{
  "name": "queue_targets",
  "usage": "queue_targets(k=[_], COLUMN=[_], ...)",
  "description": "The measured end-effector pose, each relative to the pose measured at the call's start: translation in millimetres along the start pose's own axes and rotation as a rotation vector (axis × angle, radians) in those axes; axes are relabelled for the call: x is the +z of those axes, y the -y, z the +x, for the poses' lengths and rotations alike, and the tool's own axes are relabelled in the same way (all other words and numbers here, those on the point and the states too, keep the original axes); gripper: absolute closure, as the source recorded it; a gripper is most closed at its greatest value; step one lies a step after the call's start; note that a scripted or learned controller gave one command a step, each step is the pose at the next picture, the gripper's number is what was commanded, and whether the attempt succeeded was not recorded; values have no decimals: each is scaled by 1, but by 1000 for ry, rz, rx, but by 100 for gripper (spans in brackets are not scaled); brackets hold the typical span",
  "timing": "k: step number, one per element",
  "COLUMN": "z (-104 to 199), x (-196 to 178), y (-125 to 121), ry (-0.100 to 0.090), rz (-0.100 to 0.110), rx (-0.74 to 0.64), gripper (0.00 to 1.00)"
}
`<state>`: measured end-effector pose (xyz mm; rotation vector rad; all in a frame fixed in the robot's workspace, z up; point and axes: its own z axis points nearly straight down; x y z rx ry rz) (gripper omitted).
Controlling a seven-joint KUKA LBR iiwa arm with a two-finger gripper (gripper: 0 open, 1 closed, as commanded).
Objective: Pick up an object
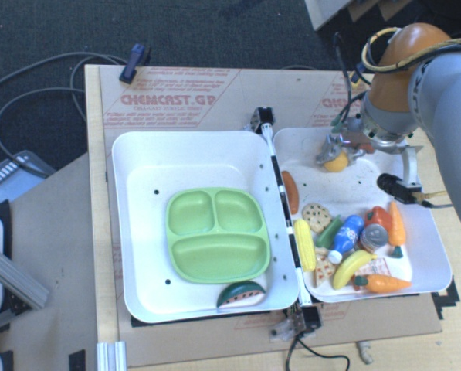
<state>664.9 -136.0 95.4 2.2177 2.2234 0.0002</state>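
Observation:
My gripper point(337, 151) hangs over the far end of the right bin point(438, 261), and a small yellow fruit point(337, 161) sits between its fingertips with the gripper shut on it. The grey arm with its orange band point(406, 45) comes in from the upper right. Several toy foods lie at the near end of that bin: a corn cob point(303, 244), a cookie point(316, 216), a blue bottle point(346, 236), a banana point(350, 267) and a carrot point(382, 284).
A reddish sausage point(290, 192) lies along the divider between the bins. The left bin point(137, 207) holds a green divided plate point(215, 234) and a watermelon slice point(242, 294) at its near edge. A blue clip point(133, 62) sits at the bench's far left corner.

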Motion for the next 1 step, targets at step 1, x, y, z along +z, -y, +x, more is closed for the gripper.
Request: queue_targets(k=[1], z=[94], x=[-91], y=[-3], ry=[-2], rz=[-3], rx=[0], gripper=[100])
